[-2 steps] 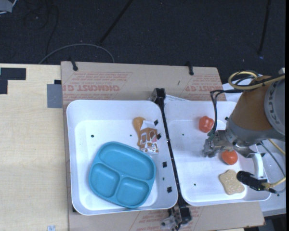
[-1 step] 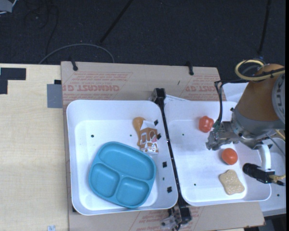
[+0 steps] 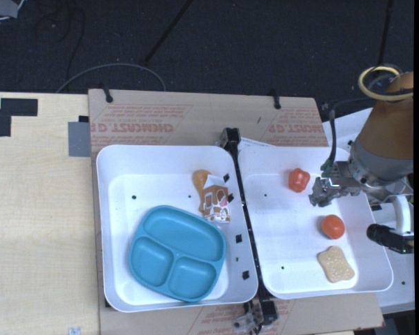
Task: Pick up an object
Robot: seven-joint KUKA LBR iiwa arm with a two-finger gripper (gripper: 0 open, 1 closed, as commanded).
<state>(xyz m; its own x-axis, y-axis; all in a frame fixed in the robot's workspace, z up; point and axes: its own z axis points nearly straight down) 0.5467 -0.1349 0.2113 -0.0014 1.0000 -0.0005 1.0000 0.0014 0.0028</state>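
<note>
In the right bin (image 3: pixel 286 271) lie a red tomato-like piece (image 3: pixel 299 180) near the back, a round red-orange ball (image 3: pixel 332 226) in the middle right, and a tan bread-shaped piece (image 3: pixel 336 264) near the front. My gripper (image 3: pixel 322 191) hangs over the right bin's right side, between the two red pieces and just above the ball. Nothing shows between its fingers. The left bin (image 3: pixel 119 180) holds a blue divided plate (image 3: pixel 176 252), a brown piece (image 3: pixel 200 180) and a small patterned packet (image 3: pixel 216 205).
A black divider (image 3: pixel 241 215) runs between the two bins. The grey and orange arm (image 3: pixel 387 138) comes in over the right bin's right rim. Cardboard (image 3: pixel 195 121) lies under the bins, with wooden bench to the left.
</note>
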